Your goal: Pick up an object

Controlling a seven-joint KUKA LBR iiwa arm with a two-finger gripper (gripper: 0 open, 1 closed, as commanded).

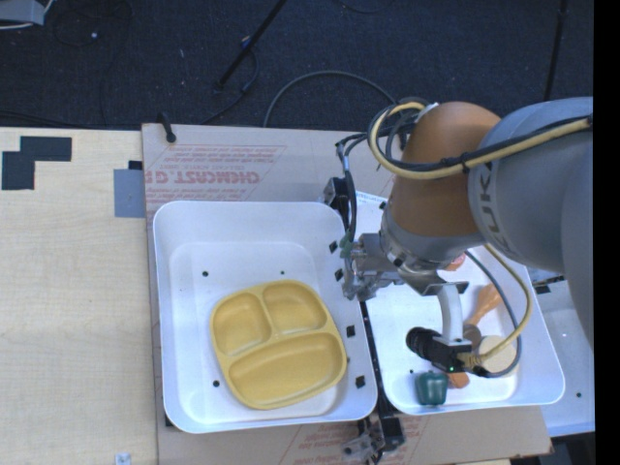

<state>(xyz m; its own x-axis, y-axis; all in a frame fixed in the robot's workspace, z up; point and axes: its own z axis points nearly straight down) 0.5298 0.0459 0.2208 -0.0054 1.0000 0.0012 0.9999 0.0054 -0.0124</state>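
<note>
Dark blue carpet [145, 46] crossed by loose cables [320, 90] fills the far side. Nearer lies a pale wooden bench [68, 318] with a cardboard sheet [223, 168] printed in red on it.

On the sheet stand two white bins, side by side. The left bin [250, 229] holds one yellow plate [279, 345]. The right bin [544, 376] holds four small things: one orange stick [484, 306], one tan disc [502, 356], one teal piece [431, 388] and one small orange bit [458, 380].

The arm [450, 177] reaches in from the view's right. Its orange band and grey body cover the far half of the right bin. The gripper [363, 279] sits low against the wall that parts the two bins, on the right bin's side. Whether it is open or closed cannot be told, as the wrist hides its tip, and nothing is seen held in it.

The yellow plate lies flat to the view's left of the gripper and nearer the camera, across the dividing wall. It is a rounded rectangle with three compartments, two small and one long, and sits turned at a slant. The orange stick lies to the view's right of the gripper, tilted. The tan disc is beyond the stick, nearer the camera. The teal piece and the orange bit sit just beside each other by the bin's near wall, well apart from the gripper.
</note>
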